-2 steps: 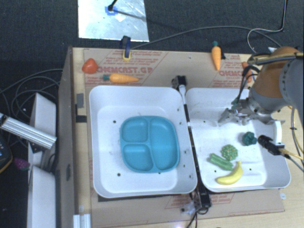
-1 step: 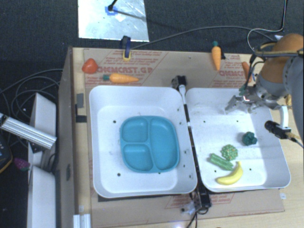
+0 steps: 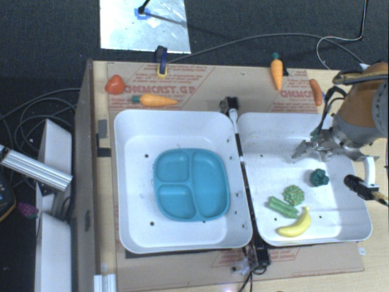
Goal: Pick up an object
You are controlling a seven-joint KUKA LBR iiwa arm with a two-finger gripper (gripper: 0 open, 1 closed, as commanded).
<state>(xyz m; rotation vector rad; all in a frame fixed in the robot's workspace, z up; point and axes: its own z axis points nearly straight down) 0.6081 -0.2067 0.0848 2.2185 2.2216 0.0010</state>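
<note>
The pincer [image 3: 313,148] hangs spread wide, holding nothing, above the dark green toy [image 3: 319,177] (banana [image 3: 296,223] lies below that toy).

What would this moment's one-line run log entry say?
gripper: above right white bin, holding nothing | nearest: dark teal lump | left bin: blue divided plate

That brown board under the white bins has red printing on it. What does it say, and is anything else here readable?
"CHEMCAST GP", roughly: red print on the brown board, left, blurred.
More red print on the board's right part, by the carrot: too blurred to read.
No other text is legible.
</note>
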